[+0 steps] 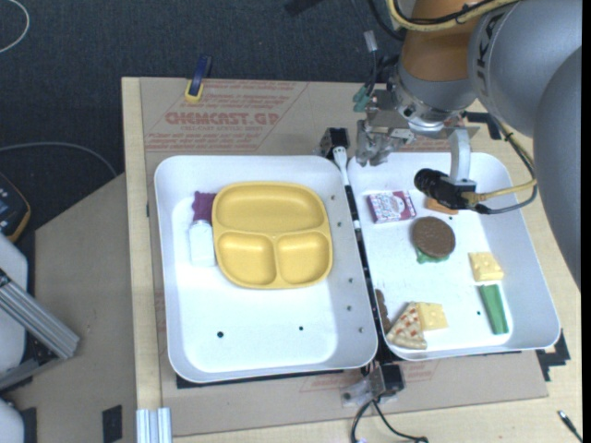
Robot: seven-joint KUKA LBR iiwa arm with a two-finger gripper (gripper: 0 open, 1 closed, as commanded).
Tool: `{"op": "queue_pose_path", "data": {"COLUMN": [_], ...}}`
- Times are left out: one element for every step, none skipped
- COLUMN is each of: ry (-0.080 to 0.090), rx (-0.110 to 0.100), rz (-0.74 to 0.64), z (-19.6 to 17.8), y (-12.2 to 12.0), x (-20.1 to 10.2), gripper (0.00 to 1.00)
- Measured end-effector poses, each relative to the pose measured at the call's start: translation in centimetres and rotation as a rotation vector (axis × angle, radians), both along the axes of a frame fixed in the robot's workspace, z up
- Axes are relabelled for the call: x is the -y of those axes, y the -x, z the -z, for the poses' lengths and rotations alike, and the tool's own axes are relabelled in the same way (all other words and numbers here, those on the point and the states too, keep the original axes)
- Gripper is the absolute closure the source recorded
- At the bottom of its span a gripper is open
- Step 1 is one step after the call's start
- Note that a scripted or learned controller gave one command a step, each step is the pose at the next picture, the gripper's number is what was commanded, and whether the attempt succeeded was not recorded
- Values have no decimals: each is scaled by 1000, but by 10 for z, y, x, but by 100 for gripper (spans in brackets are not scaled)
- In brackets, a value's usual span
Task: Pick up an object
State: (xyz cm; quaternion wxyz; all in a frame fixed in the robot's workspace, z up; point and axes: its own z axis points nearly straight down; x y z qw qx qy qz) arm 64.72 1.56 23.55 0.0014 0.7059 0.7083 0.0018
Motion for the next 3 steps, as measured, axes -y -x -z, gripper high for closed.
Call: {"op": "queue_pose_path", "data": {"ry": [2, 1, 1], "rx": [-2, -8, -7], "rz": [4, 2, 4], "z": [3, 20, 19], "y": [-3, -1, -1], "x": [12, 1, 11], "gripper": [100, 100, 100]}}
